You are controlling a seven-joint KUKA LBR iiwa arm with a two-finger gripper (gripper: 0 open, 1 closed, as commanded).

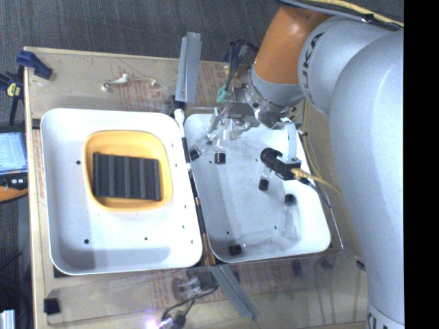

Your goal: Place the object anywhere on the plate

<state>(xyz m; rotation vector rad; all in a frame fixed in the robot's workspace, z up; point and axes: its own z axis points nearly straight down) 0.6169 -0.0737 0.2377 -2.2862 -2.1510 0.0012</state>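
Observation:
A yellow plate [127, 140] with rounded corners lies in the left bin [62, 238]. On its middle rests the object [127, 177], a dark grey ribbed rectangular block lying flat. My gripper [207, 155] hangs over the upper left corner of the right bin [312, 242], well to the right of the plate and apart from the block. Its clear fingers end in small black tips [219, 157] that stand apart, open, with nothing between them.
A black plug on a cable [278, 163] hangs from the arm over the right bin. Small dark bits [235, 249] and a clear piece [289, 218] lie on that bin's floor. A metal bar [187, 67] stands behind the ridge between the bins.

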